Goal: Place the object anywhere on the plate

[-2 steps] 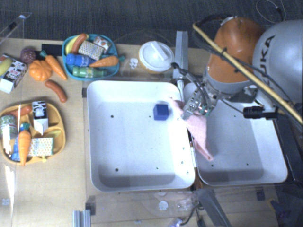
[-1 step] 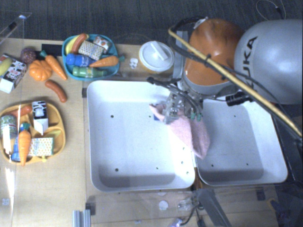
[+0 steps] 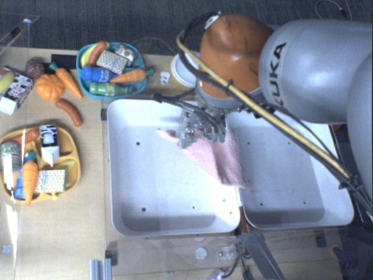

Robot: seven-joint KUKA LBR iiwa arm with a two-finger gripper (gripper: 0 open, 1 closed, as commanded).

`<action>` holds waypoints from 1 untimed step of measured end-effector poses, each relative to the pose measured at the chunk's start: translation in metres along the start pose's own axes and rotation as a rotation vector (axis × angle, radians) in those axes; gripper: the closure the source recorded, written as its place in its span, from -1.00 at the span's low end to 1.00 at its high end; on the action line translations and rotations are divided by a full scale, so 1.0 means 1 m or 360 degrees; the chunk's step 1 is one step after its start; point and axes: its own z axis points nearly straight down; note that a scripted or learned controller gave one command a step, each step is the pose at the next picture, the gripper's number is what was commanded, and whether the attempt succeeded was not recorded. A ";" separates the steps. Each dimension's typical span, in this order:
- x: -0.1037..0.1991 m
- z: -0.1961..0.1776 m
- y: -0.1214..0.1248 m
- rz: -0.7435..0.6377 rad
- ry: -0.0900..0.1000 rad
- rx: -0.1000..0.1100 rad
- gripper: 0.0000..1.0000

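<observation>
Hanging over the left bin [image 3: 134, 214], the claw [image 3: 201, 130] seems clamped on a pink cloth [image 3: 224, 159]; no plate reached yet, so placing is all ahead.

Robot lab bench
A KUKA arm [image 3: 315, 63] over white bins [image 3: 145, 203] on a wooden worktop [image 3: 58, 238], toy food [image 3: 49, 86] alongside.

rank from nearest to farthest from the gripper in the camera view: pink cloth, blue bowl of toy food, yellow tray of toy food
1. Pink cloth, hanging right at the gripper, over the bins' shared edge.
2. Blue bowl of toy food, upper left of the bench.
3. Yellow tray of toy food, far left.
</observation>
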 end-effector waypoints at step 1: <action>0.001 -0.007 0.052 -0.0007 -0.0001 -0.0002 1.00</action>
